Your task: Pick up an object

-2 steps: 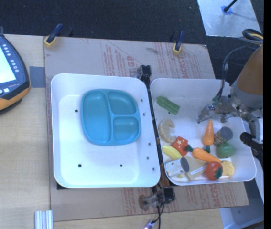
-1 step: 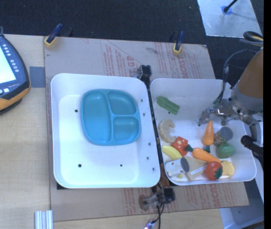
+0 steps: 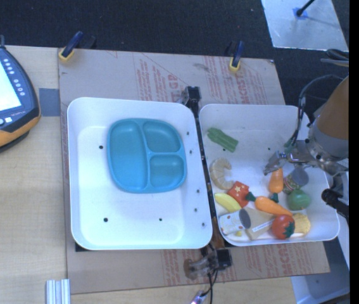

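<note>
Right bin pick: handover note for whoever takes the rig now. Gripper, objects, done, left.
Gripper: low over the right bin, near its right wall; nothing visibly between its fingers, and their state can't be read.
Objects: toy food is piled in the right bin's lower half: small orange piece just below the gripper, green round piece, carrot, red pepper, banana, tomato. A green piece lies apart, upper left.
Left bin: holds the blue divided plate.
Done: arm is at the pile.
Left: secure a grasp, lift.

red print on cardboard sheet [image 3: 166,75], seemingly too blurred to read
</note>
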Robot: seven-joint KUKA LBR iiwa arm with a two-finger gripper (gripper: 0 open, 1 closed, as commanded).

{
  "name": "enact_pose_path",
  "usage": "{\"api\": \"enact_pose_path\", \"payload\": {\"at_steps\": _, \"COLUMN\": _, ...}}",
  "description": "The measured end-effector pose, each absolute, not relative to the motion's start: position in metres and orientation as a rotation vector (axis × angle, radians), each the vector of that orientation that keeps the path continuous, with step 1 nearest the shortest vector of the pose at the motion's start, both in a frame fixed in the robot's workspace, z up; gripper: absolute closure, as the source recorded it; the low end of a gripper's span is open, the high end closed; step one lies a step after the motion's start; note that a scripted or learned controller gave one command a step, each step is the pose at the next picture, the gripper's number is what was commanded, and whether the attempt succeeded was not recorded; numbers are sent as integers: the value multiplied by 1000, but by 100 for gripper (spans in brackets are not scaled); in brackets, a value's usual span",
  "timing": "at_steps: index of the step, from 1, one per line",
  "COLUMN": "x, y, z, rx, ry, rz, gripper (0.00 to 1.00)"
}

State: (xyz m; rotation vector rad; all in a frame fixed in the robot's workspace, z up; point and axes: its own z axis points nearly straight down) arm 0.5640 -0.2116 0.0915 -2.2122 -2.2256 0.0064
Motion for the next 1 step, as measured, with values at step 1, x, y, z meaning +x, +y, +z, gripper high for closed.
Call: {"api": "enact_pose_path", "payload": {"at_steps": 1, "x": 560, "y": -211, "z": 92, "rx": -2212, "ry": -2224, "rz": 7, "gripper": 0}}
